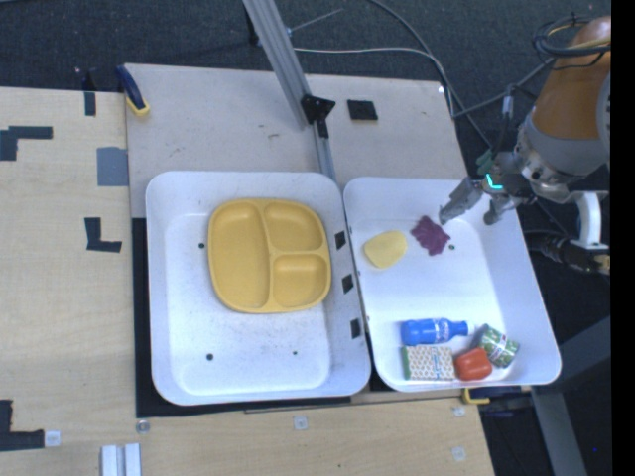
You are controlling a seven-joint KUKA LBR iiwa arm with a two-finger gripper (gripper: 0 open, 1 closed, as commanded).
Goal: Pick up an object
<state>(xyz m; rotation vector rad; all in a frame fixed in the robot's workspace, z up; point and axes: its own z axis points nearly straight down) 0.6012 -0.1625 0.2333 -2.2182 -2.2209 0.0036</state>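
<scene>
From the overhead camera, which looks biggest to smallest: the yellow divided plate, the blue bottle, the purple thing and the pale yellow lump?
1. yellow divided plate, by far the largest
2. blue bottle
3. pale yellow lump
4. purple thing

Bottle and lump look close; that ranking is unsure.

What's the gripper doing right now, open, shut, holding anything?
Gripper: open, holding nothing, above the right bin near the purple object.
</scene>
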